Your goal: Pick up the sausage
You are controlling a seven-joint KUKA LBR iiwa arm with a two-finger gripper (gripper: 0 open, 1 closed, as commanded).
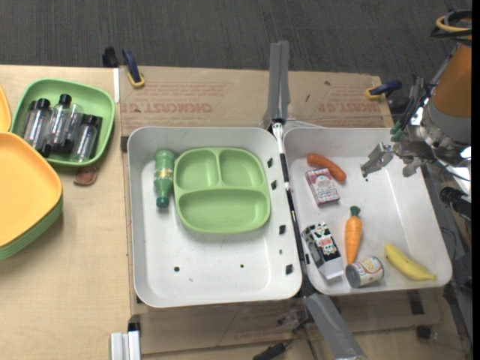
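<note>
Sausage (327, 167) left of pincer (381, 159)

orange-red sausage (327, 168) lies slanted near right bin's (431, 201) back-left corner.

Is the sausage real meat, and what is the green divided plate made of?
The sausage looks like a plastic toy: evenly orange-red, smooth, slightly glossy. I cannot be certain from this view. The green divided plate looks like hard moulded plastic, with one flat colour, rounded compartment ridges and a soft sheen.
</note>
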